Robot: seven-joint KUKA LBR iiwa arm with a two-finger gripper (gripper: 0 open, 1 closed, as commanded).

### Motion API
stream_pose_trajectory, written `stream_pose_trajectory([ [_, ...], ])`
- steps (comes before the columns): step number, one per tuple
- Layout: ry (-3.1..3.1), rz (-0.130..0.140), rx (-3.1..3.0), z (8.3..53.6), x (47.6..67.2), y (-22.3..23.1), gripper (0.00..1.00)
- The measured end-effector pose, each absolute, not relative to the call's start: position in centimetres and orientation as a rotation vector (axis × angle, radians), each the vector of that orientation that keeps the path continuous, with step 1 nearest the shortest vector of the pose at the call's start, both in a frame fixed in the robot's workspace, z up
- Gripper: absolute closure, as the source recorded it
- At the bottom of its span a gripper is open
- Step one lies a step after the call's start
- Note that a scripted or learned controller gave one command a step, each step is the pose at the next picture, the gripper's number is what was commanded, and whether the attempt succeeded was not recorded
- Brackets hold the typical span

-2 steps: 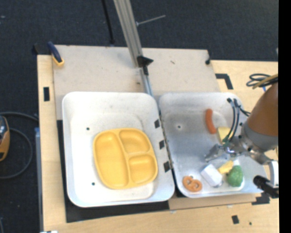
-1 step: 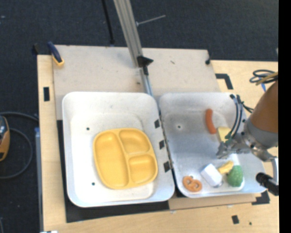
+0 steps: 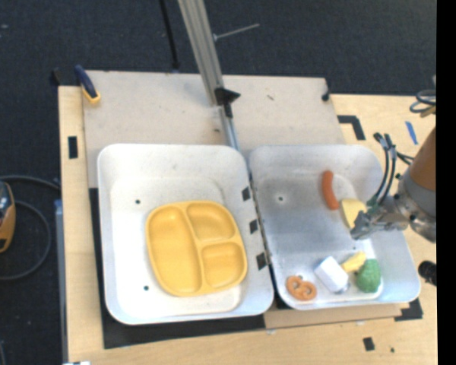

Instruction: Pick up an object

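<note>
Near right bin [image 3: 304, 162] right wall, tool [image 3: 362, 226] apparently touching yellow block [image 3: 353, 209]

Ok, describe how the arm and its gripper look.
The arm enters from the right: an orange-brown band above a grey wrist. Dark cables loop alongside it, one with a hint of green. The gripper is a small grey metal piece at the tip.
</note>
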State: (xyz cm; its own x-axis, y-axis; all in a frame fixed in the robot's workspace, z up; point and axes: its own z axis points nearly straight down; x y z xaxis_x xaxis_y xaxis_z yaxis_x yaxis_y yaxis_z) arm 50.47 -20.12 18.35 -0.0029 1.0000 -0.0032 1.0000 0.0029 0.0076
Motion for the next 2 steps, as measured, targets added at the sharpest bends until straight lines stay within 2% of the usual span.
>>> stream_pose_trajectory([
  [1,2.219,0.004,2.213,23.1,49.8,-20.5,1.0],
  [2,2.222,0.003,2.214,25.0,50.0,-20.6,1.0],
])
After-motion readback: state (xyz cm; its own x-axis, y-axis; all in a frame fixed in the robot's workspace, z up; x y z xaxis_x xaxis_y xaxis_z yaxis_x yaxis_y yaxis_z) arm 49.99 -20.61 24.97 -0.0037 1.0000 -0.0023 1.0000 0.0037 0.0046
